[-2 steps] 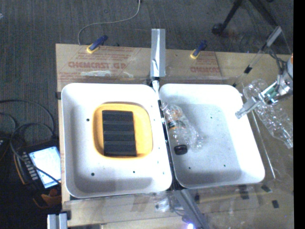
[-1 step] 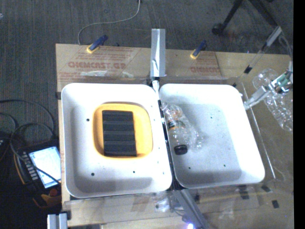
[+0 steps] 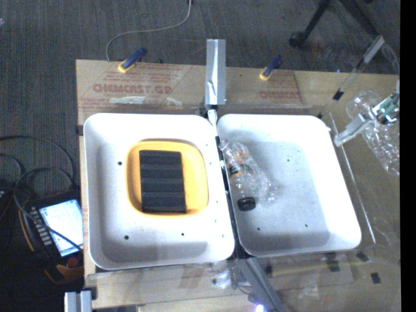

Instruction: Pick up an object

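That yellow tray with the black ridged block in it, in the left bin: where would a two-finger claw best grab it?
Probably at a rim of the yellow tray, coming straight down from above. It lies flat in the left bin, so its sides sit low; only the raised yellow border around the black ridged block offers an edge to pinch. The long left or right rim looks easiest, with bare bin floor beside it.

The bench board (image 3: 136,88) bears faint red lettering — "CHEMCAST GP" (a second print is unreadable).
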`<state>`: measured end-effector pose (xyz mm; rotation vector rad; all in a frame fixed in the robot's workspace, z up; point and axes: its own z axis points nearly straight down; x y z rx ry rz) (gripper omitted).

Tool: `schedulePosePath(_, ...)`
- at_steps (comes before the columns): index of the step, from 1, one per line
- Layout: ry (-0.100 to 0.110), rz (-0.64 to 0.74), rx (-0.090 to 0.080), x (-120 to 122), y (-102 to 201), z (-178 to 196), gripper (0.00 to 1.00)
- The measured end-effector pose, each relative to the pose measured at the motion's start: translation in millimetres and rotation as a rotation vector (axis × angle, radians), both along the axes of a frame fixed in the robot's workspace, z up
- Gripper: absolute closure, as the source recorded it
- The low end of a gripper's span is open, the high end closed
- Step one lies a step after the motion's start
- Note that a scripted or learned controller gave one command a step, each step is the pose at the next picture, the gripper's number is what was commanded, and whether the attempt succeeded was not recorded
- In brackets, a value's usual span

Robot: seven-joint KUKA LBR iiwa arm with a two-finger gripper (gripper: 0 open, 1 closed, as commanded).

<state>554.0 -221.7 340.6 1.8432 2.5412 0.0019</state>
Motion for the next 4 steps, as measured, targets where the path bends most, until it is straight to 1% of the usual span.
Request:
schedulePosePath(1, 0.000, -0.336, -0.003, -49.4, -2.4, 82.8, 1.00)
schedulePosePath(2, 0.001, -0.568, -0.001, -68.6, 18.9, 91.5, 1.00)
schedulePosePath(3, 0.002, -1.082, -0.001, -69.4, 16.2, 92.9, 1.00)
schedulePosePath(4, 0.001, -1.322, 0.001, -68.9, 22.2, 93.3, 1.00)
